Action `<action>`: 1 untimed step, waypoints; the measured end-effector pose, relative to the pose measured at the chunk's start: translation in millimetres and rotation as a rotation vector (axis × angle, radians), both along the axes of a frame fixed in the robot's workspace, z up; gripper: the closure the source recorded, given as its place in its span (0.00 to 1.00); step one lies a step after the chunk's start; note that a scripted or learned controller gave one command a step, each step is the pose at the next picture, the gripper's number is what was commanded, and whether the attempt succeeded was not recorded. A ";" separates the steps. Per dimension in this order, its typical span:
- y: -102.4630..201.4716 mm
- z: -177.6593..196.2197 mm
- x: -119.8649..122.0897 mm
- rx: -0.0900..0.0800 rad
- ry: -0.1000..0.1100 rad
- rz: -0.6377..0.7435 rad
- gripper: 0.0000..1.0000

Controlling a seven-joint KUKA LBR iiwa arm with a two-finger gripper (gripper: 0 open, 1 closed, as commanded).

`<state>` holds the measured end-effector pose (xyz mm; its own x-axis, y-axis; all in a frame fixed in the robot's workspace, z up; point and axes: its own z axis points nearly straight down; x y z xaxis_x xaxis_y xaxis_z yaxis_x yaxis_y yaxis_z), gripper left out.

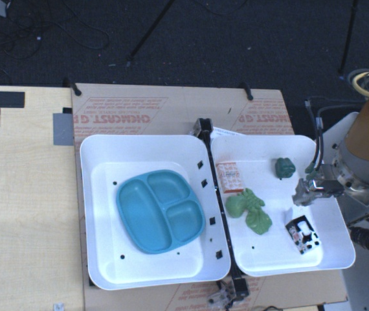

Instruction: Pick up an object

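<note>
Here, gripper [309, 193] over the right bin [340, 254], near its right wall, green toy [249, 210] just left, apart, black and white object [302, 233] below, blue tray [160, 210] in left bin [100, 251].

Two white bins on a cardboard sheet on a pale wooden bench, dark floor behind.

The left bin [87, 206] and the right bin [262, 141] sit side by side with their rims touching, joined by a black clip [204, 129] at the far end of the seam. A blue divided plate [158, 209] lies flat in the middle of the left bin. The brown cardboard sheet [139, 109] with red printing shows beyond the bins' far edges. On the bench [22, 206], near its far edge left of the cardboard, are a grey square [62, 128] and black block shapes [0, 105]. Cables [74, 37] trail across the dark floor [171, 31].
</note>
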<state>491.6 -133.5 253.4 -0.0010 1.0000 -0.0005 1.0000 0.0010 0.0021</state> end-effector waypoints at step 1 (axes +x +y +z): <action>53.2 -2.5 10.8 0.002 0.004 0.003 1.00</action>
